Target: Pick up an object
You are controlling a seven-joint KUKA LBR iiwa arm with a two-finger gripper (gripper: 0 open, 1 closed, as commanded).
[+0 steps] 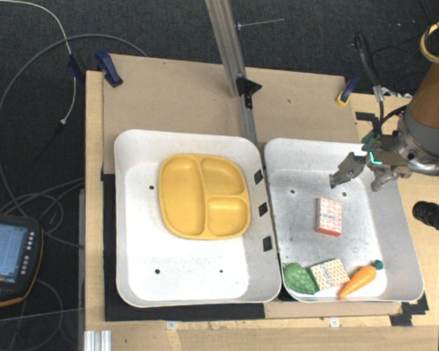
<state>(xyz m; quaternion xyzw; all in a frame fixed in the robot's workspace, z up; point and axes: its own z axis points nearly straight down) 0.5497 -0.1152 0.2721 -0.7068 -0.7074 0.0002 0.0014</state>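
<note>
The yellow divided plate [204,196] looks like smooth, slightly glossy plastic. The white bins [129,225] beneath and beside it seem matt, speckled plastic, resting on a bench [172,95] of dull, raw wood board.

The arm [431,109] is cut off by the right edge, the tablet [6,259] by the left edge, and the print on the small box [330,216] is too small to read.

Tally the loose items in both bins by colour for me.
Yellow: 1, the divided tray in the left bin
Red-and-white: 1, small box
Green: 1, leafy toy
Patterned: 1, checked block
Orange: 1, carrot
Total: 5
</note>
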